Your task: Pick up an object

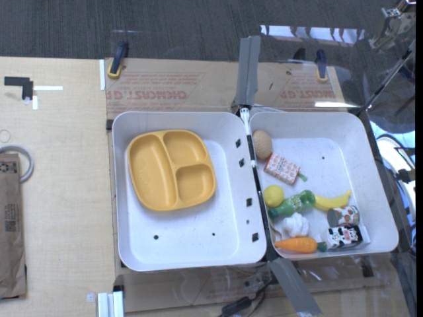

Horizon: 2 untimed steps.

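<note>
I see toys clustered low in the right bin (370,144), banana (332,201) exposed at the edge, easiest pick; gripper (399,8) far up, fingers indistinct

Pale wooden bench (59,177) beneath dark grey carpet floor (185,12), brown cardboard sheet (172,88) under blue clamps (119,57).

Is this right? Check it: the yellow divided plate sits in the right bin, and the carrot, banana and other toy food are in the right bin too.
Not quite. The camera view shows the yellow divided plate in the left bin, by itself. The carrot, banana and other toy food are in the right bin, as stated.
</note>
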Available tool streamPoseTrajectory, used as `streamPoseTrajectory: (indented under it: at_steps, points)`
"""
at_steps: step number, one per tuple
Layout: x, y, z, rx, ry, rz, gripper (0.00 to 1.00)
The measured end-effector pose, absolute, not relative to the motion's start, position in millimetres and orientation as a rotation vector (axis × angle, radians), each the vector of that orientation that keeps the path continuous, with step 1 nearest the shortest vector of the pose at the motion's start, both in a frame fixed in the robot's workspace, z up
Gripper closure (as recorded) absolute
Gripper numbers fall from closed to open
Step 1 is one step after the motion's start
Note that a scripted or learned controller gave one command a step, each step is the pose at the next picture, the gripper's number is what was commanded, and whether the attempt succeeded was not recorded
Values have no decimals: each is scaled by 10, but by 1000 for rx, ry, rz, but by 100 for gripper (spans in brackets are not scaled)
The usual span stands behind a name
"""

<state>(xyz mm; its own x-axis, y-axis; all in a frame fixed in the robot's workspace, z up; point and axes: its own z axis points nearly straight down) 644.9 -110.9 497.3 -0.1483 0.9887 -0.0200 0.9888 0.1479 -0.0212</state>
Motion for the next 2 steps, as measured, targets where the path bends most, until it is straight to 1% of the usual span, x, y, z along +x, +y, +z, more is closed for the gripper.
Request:
streamPoseTrajectory:
  at_steps: [1,2]
  points:
    - [6596,-1090,4405,1894,2507,-4,100]
    - [6606,-1091,4492,1892,2507,-6,100]
